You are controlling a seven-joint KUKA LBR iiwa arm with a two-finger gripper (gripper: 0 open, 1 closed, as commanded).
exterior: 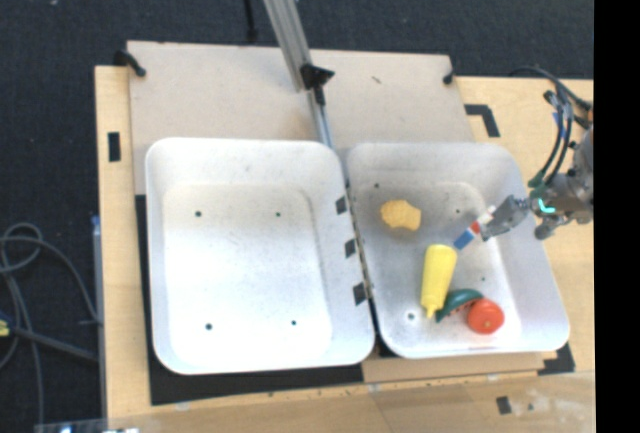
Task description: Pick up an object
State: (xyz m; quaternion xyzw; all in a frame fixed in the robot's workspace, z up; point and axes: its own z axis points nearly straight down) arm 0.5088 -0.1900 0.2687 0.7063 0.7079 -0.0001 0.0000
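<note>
In the right bin (520,171) lie a pale yellow lumpy piece (400,215), an elongated yellow bottle (437,278) and a red round object (485,317) with a green part (462,299) beside it. My gripper (497,221) reaches in over the bin's right side, level with the lumpy piece and well to its right. A small blue, white and red bit (470,237) sits right at the gripper's tip; whether it is a separate object or part of the gripper is unclear. The bottle lies below and to the left of the tip.
The left bin (160,221) stands beside the right one. A metal rail (280,11) slants down from the top to the gap between the bins. Cables (555,136) hang at the arm on the right, and more lie on the floor at the left.
</note>
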